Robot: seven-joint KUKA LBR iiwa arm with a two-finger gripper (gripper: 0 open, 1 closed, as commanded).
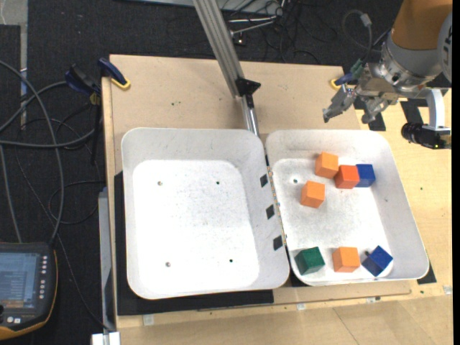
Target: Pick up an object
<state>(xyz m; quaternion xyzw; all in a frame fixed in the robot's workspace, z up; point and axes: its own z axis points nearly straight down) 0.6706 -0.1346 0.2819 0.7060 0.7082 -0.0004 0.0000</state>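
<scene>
My gripper hangs above the far edge of the right bin, with its fingers spread apart and nothing between them. Inside that bin, several small cubes lie scattered. An orange cube, a red-orange cube and a blue cube cluster near the far side, just below the gripper. Another orange cube sits a little nearer the middle. Along the near edge rest a green cube, an orange cube and a blue cube.
The left bin lies beside the right one, with black clips along the shared rim. A metal pole slants across the bench's far side. Clamps sit at the bench's far left corner. Cables and a teach pendant lie off the bench at left.
</scene>
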